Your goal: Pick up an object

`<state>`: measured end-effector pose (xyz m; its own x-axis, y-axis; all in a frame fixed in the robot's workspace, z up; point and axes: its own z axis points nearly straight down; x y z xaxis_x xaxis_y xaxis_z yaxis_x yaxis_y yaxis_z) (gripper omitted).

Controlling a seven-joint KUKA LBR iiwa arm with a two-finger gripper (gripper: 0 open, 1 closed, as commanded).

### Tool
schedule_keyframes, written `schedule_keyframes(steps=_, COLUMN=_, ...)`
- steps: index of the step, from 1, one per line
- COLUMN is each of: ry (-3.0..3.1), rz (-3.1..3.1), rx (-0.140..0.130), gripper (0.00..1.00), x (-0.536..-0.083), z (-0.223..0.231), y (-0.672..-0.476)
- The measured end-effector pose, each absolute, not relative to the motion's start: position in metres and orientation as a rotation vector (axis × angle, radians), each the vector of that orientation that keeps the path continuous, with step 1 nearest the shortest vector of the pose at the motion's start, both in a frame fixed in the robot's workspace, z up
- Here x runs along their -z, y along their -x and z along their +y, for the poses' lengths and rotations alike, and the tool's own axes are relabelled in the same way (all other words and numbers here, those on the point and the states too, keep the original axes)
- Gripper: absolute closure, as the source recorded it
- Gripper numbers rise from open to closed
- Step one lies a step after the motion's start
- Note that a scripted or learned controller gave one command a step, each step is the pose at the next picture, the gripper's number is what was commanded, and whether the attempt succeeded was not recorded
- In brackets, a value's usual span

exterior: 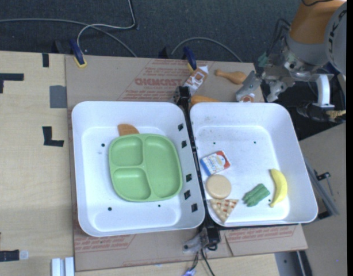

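The right bin (280, 119) holds a small blue and white packet (215, 163), a round tan disc (218, 186), a waffle-patterned wedge (223, 209), a green vegetable piece (257, 195) and a yellow banana (278, 187), all lying in its near half. My gripper (263, 87) hangs above the bench just beyond the right bin's far rim, well away from those objects. Its fingers stand open with nothing between them.
The left bin (90, 125) holds a green divided plate (145, 167) with an orange piece (127, 129) poking out behind it. A tan drumstick-shaped toy (231, 75) and an orange item (203, 99) lie on the cardboard behind the bins. Cables run across the back.
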<state>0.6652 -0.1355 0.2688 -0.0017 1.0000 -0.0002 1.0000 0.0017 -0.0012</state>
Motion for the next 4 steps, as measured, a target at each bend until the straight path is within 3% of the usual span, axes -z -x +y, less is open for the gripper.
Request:
schedule_keyframes(steps=1, ry=2.221, rz=-2.22, rx=-0.005, gripper=0.0, x=-0.175, z=-0.191, y=-0.632)
schedule_keyframes(steps=2, ry=2.22, rz=-2.224, rx=0.002, gripper=0.0, x=-0.086, z=-0.133, y=-0.603)
schedule_keyframes(steps=3, ry=2.222, rz=-2.225, rx=0.003, gripper=0.0, x=-0.086, z=-0.1, y=-0.571)
schedule_keyframes(steps=4, ry=2.222, rz=-2.226, rx=0.004, gripper=0.0, x=-0.086, z=-0.097, y=-0.624)
